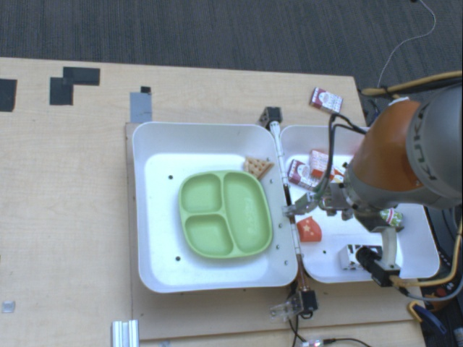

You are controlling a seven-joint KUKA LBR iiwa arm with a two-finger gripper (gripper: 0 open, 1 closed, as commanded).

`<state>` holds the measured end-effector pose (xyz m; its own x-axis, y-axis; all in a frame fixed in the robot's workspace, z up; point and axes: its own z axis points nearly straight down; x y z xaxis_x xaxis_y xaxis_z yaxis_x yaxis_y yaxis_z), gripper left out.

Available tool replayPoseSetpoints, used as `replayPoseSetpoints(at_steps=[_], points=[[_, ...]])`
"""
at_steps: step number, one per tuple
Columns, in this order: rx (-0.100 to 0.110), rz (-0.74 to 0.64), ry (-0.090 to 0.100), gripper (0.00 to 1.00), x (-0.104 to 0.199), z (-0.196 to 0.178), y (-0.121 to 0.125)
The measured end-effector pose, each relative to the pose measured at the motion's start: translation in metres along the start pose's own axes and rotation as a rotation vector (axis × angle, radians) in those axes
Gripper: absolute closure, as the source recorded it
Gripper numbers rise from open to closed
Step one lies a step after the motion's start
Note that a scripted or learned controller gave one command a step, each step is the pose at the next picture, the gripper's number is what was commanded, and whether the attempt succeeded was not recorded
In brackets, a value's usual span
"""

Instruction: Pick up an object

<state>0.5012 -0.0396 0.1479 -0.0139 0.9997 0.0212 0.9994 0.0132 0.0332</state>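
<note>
Camera view, right of centre: my gripper [307, 207] hovers over the red block [309, 229] beside the bin [318, 270] wall; jaw state unclear. I could clip that wall.

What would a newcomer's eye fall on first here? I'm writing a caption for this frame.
Likely the green divided plate, sitting in the middle of the left bin with a small waffle-patterned piece near its upper right. Next, the grey arm's orange band looming over the right bin, where a red object and small packets lie.
</note>
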Motion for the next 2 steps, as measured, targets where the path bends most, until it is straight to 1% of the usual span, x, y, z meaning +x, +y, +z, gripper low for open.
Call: replayPoseSetpoints(at_steps=[1,2], points=[[0.0,0.0,0.0,0.0,-0.0001,0.0001,0.0],[0.007,-0.003,0.007,0.0,-0.0079,-0.0002,0.0023]])
